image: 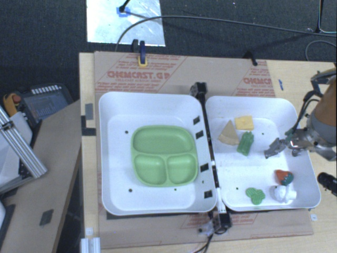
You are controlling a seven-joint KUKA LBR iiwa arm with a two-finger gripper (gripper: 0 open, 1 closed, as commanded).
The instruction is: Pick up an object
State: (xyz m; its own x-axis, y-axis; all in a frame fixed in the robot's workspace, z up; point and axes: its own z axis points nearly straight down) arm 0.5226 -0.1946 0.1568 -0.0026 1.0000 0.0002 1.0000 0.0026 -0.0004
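The end effector [275, 148] hangs low inside the right bin [303, 117] near its right wall, nothing between its tips; whether they're spread I cannot tell. The green block [245, 143] lies nearest, probably the target.

Grey arm [324, 123] with rounded metallic housing, orange band above the wrist, thin dark cables looping along its side, dull grey gripper [274, 149] of angular metal, small bright fittings where wrist meets gripper
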